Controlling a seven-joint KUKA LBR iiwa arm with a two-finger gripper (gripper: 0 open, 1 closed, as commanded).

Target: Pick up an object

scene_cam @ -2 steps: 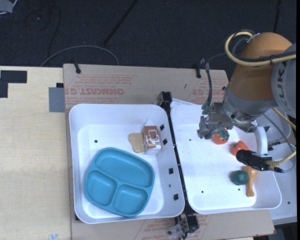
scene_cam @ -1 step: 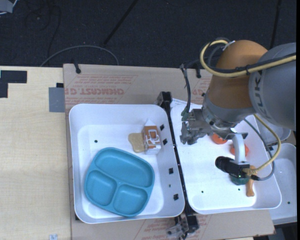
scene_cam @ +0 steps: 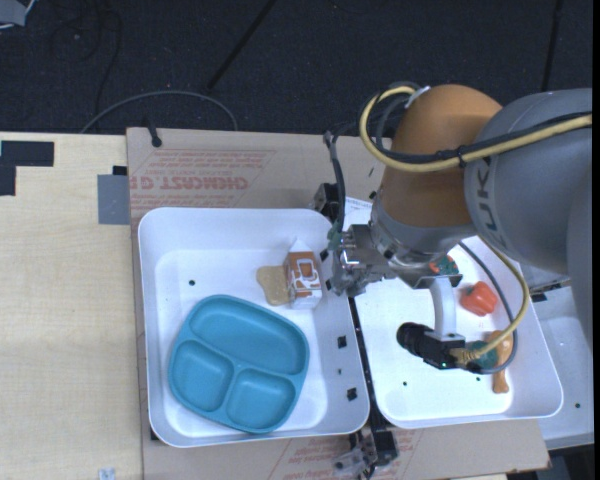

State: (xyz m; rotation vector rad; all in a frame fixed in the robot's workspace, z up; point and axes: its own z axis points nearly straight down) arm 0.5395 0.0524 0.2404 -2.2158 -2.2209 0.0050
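I'm seeing the gripper hanging over the bins' shared edge; whether it's open I cannot tell. The small carton is lying just left of it, in the left bin.

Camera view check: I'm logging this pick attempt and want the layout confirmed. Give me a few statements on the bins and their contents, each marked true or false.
1. A blue tray lies in the left bin. True.
2. The tray has three compartments. True.
3. The tray stands upright against the bin wall. False: it lies flat on the bin floor.
4. A small brown-and-white item sits beyond the tray, near the divide between the bins. True.
5. An orange item lies in the left bin. False: it is in the right bin.
6. The arm hangs over the left bin's left edge. False: it hangs over the right bin, near the divide.
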